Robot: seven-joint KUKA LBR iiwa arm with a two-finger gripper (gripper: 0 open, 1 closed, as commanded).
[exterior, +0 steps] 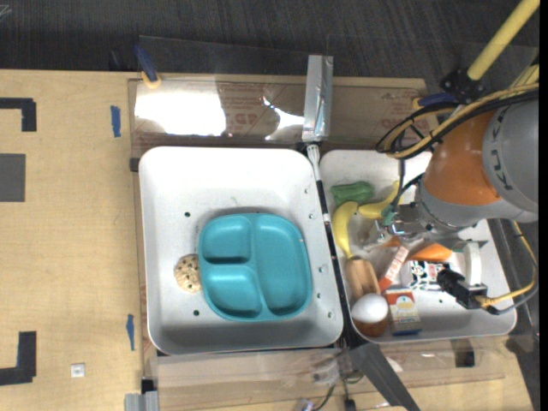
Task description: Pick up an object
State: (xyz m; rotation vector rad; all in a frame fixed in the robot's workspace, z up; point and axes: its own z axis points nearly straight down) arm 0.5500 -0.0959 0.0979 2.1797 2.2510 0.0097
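- Nothing is lifted yet, I judge: my grey gripper (396, 226) sits low over the clutter in the shallow white right bin (505, 315); whether it is wide or narrow I cannot tell.
- Candidates lie close: a smooth curved yellow banana (342, 226) at nine o'clock of my wrist, a glossy white egg (371, 307) at six.
- The left white bin (163, 229) holds a moulded teal divided plate (254, 265), with a rough speckled cookie (187, 272) at its nine o'clock.

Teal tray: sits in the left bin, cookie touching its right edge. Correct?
Not quite. In the camera view the teal tray does sit in the left bin, but the cookie touches its left edge, not its right.
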